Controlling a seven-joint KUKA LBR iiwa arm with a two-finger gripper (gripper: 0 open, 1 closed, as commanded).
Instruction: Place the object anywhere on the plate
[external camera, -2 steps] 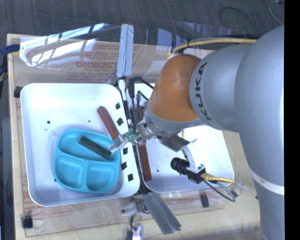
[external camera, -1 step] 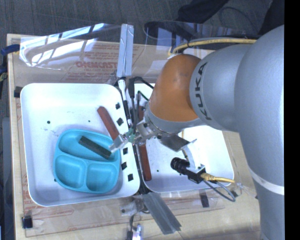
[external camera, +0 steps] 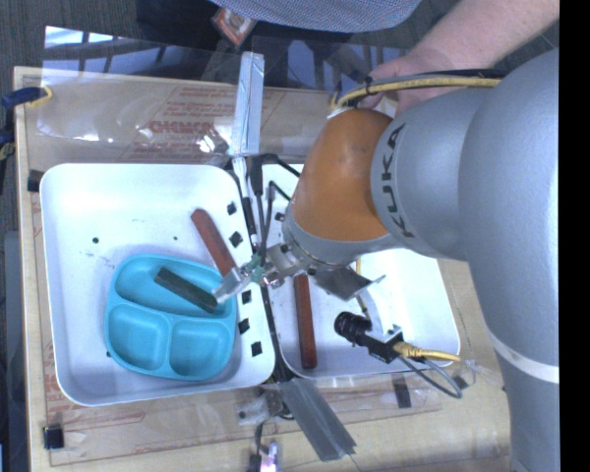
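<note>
A blue divided plate (external camera: 172,323) lies in the left bin (external camera: 69,264), toward its front right. A dark, flat oblong block (external camera: 187,290) rests slantwise on the plate's upper compartment. My gripper (external camera: 234,283) reaches in from the right over the wall between the bins. Its tip sits at the block's right end, over the plate's right rim. The grey and orange arm (external camera: 349,180) hides most of the right bin behind it.
A brown stick (external camera: 213,242) lies in the left bin just behind the plate. Another brown stick (external camera: 304,323) lies in the right bin (external camera: 428,298), beside a black fitting with a yellow cable (external camera: 369,337). A person's hand (external camera: 423,67) is at the back.
</note>
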